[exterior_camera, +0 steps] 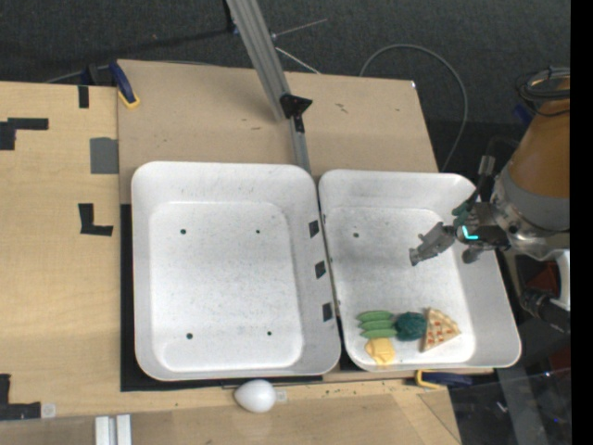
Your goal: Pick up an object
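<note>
The arm stands at the approach step of the pick. Nothing is held.

Landmark: the right bin (389, 193), one of two shallow white bins set side by side on the bench.

Gripper: the gripper (443, 245) hangs over the right-hand part of the right bin, about midway along its depth, with the orange band of the arm just outside the bin's right rim. One grey finger (428, 247) points toward the bin's centre; a second, shorter finger sits nearer the rim. The two appear spread apart with nothing between them, so I judge the hand to be fairly wide and empty.

Task objects: four small items lie clustered in the near right corner of the right bin, well apart from the gripper.
- A green pea pod (375, 321), nearest the bin's centre line.
- A yellow piece (380, 349) just below the pod, against the near wall.
- A dark green lump (409, 324), touching or almost touching the pod.
- A pizza slice (438, 329), closest to the right wall.

Next move, as I judge it: travel toward the near corner, pick one target, align the fingers across it, descend. The tight cluster risks the fingers striking a neighbour; the pizza slice offers the freest side.
</note>
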